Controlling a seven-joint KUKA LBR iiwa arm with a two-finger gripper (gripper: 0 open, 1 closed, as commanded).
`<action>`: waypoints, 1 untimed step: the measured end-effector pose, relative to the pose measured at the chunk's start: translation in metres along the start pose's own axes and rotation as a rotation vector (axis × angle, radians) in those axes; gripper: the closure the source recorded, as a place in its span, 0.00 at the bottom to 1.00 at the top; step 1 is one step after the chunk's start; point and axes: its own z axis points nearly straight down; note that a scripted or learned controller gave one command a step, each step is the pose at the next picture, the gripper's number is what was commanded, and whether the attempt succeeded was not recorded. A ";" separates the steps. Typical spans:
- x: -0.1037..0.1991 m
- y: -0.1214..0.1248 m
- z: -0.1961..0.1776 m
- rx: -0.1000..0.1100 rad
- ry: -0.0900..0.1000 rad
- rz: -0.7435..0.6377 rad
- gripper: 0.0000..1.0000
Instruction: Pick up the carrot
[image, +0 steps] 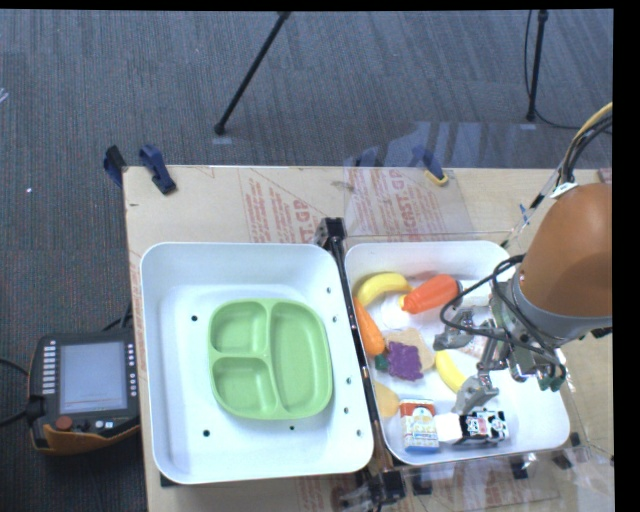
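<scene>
The carrot (369, 330) is a slim orange piece with a green end. It lies along the left wall of the right bin (540, 435), beside a purple grape bunch (404, 359). A fatter orange-red vegetable (430, 293) lies further back, next to a yellow banana (380, 287). My gripper (478, 385) hangs over the right half of the same bin, above a small yellow piece (449, 370) and a black-and-white carton (484, 426). It is well to the right of the carrot and not touching it.
The left bin (170, 300) holds a green divided plate (270, 358). A small red-and-white carton (419, 425) stands at the right bin's front. The arm's grey and orange body (565, 265) covers that bin's right side. A pendant (85, 390) lies on the floor to the left.
</scene>
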 end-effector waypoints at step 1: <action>0.009 -0.106 0.090 -0.001 0.002 -0.123 0.00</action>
